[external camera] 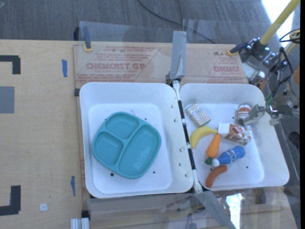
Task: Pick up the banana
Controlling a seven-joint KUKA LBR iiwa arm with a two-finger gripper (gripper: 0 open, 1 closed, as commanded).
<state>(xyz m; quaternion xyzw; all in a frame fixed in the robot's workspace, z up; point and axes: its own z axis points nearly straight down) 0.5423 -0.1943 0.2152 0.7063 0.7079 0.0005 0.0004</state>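
A: End effector?
B: Low over the right bin's right part, reaching in from the right edge. Sits beside a red-and-white can, just above a small carton. Grip state: cannot tell, too small and blurred. Nothing seen between its tips.

A: And the banana?
B: Lying in the right bin, left of centre, curved, well apart from the end effector. Touches a carrot at its right end. Just below a checkered packet.

A: Anything else in that bin?
B: Blue bottle with a white cap, lying tilted, right of the carrot. Brown sausage below it, near the front wall.

A: Left bin?
B: Holds a teal tray with three compartments, lying flat, turned at a slant.

A: Around the bins?
B: Pale wooden counter with black corner marks and blue tape bits. Printed board behind both bins. Grey carpet beyond, with a dark cable looping across.
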